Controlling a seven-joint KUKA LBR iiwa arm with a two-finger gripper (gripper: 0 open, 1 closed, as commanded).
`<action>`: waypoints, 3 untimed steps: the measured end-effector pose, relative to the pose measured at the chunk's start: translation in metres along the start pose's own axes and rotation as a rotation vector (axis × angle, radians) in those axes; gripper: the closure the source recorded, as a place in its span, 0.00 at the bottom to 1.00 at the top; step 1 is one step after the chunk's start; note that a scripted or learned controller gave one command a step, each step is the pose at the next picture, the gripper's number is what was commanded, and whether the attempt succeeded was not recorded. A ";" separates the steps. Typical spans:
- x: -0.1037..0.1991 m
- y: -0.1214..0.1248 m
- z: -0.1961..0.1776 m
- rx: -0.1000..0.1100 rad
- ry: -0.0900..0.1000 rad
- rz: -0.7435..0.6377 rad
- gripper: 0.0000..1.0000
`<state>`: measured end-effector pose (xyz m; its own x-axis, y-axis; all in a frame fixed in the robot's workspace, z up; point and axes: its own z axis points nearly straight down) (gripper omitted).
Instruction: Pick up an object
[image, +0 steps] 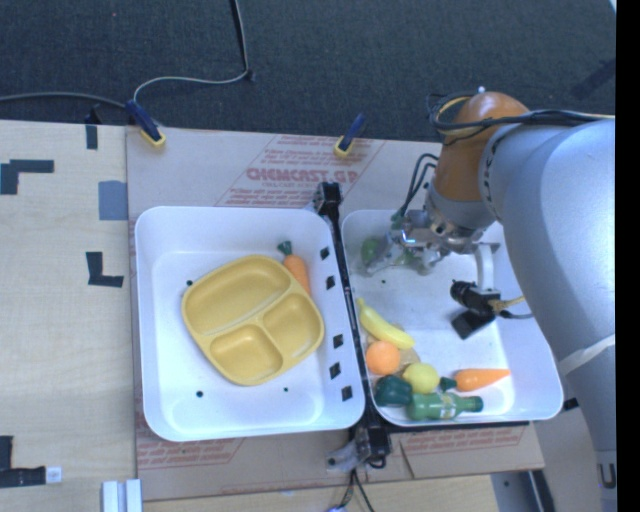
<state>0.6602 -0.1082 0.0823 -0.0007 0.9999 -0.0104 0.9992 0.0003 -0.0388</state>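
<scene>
Gripper (415, 250) hangs low in the right bin (530, 370), at its far end; whether its metal fingers are apart or together cannot be told. A pale green, rounded object (372, 252) lies touching or just beside its left side. Nearer the camera lie a smooth curved banana (385, 326), a round orange (382, 358), a lemon (421, 377) and a tapered carrot (481, 378). Left of the gripper, a yellow compartmented plastic plate (250, 318) sits in the left bin (165, 400).

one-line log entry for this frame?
phase: reach | gripper: low in right bin, far end, beside pale green item | hold: unconfirmed | left bin: yellow tray, carrot
</scene>
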 end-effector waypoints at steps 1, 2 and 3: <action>0.002 0.000 0.000 0.000 -0.002 0.002 0.00; -0.002 0.000 0.000 0.001 0.008 -0.003 0.00; -0.002 0.000 0.000 0.001 0.006 -0.002 0.00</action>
<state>0.6606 -0.1099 0.0822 -0.0028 1.0000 -0.0038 0.9992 0.0027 -0.0399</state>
